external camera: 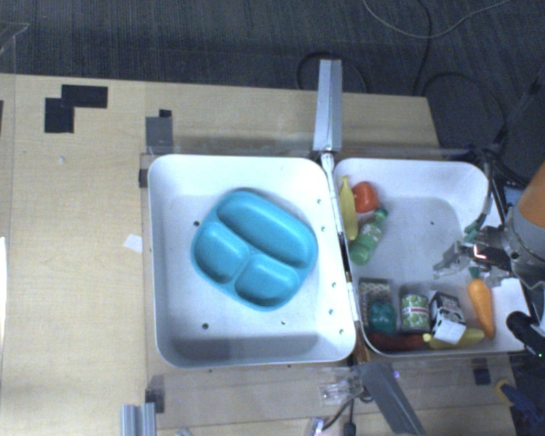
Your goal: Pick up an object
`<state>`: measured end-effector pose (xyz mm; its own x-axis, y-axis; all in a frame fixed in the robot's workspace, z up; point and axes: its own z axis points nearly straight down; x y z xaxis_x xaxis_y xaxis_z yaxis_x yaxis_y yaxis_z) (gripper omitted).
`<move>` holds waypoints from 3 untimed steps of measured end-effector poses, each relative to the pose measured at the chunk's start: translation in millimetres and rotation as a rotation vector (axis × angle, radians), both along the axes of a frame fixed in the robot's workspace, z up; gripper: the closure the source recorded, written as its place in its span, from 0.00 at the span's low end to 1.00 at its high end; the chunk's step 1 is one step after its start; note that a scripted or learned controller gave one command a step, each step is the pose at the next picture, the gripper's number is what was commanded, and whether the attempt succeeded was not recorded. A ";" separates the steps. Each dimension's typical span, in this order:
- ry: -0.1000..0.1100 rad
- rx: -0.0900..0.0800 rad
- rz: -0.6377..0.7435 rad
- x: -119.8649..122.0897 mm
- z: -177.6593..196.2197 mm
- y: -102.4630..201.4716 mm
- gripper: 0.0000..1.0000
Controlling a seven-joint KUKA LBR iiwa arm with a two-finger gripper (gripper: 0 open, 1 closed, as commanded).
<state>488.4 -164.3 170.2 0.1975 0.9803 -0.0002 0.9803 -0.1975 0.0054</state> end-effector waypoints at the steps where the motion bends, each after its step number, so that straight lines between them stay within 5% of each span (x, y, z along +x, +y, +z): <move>1: -0.021 -0.005 -0.074 6.6 -63.6 -29.5 0.00; 2: -0.028 -0.005 0.004 9.2 -67.1 -34.9 0.00; 3: -0.009 -0.003 0.032 40.3 -80.6 -27.1 0.00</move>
<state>528.7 -191.4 89.5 0.1665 0.9860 -0.0009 0.9859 -0.1665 0.0152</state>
